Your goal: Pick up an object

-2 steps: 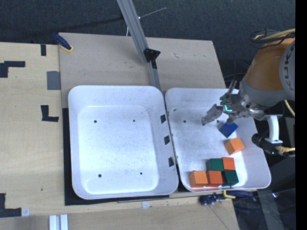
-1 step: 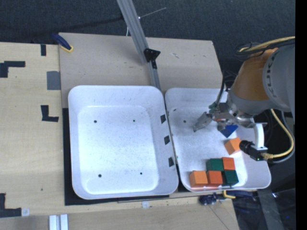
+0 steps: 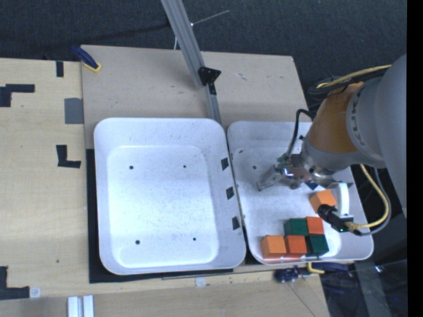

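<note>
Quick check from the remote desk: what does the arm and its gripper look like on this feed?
The arm is thick, rounded and grey, with an orange band above the wrist. A yellow cable and black cables loop alongside it. The gripper is small, dark metal, with slim grey fingers.

arm: reaching in from right | tool (image 3: 269, 181): low, seemingly tilted leftward

We see a dark floor (image 3: 277, 18) at the top. A light wooden table (image 3: 39, 197) sits on the left with black tape marks (image 3: 65, 157) and a gray patch (image 3: 73, 110). A tan board (image 3: 145, 84) lies next to it. A gray metal pole (image 3: 185, 32) slants across the board.
</note>
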You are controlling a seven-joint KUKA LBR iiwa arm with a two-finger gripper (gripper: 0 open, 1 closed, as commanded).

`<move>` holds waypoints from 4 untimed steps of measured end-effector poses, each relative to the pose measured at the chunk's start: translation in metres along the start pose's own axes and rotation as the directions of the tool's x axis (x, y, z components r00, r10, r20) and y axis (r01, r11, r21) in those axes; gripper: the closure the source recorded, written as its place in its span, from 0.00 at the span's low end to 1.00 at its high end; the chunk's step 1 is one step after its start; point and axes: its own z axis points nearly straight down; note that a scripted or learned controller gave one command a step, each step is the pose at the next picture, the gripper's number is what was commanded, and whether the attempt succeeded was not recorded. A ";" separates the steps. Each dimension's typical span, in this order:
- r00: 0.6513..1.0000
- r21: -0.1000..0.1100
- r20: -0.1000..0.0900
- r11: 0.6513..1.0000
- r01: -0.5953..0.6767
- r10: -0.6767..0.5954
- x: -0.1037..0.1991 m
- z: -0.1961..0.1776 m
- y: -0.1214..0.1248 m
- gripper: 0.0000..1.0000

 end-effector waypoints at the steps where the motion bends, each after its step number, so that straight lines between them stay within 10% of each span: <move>1: 1.000 0.000 -0.002 1.000 0.002 -0.002 0.001 -0.012 0.000 1.00; 3: 1.000 -0.009 0.000 1.000 0.001 -0.001 0.013 -0.133 -0.001 1.00; 4: 1.000 -0.002 -0.001 1.000 0.000 0.000 0.014 -0.133 -0.001 1.00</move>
